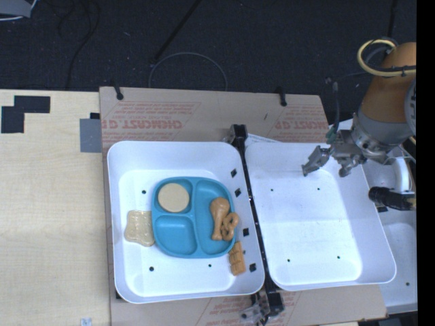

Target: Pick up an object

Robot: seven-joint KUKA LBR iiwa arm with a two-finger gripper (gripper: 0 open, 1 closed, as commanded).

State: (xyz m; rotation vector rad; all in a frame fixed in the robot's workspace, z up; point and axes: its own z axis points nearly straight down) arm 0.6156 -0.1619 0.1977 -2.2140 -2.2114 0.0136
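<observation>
While the food pieces sit far left of the claw (pixel 331 163) in the left bin (pixel 129 156), on and beside a blue divided plate (pixel 178 236), the claw hangs spread open, holding nothing, over the right bin (pixel 319 277).

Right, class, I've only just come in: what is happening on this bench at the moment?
A grey robot arm reaches in from the right, and its end effector hangs over the far edge of the right bin, with nothing between its fingers. The things to pick up lie in the left bin: a blue divided tray holding a round tan piece and a brown pretzel-like piece, with two more tan pieces beside the tray. Nothing has been picked up yet.
</observation>
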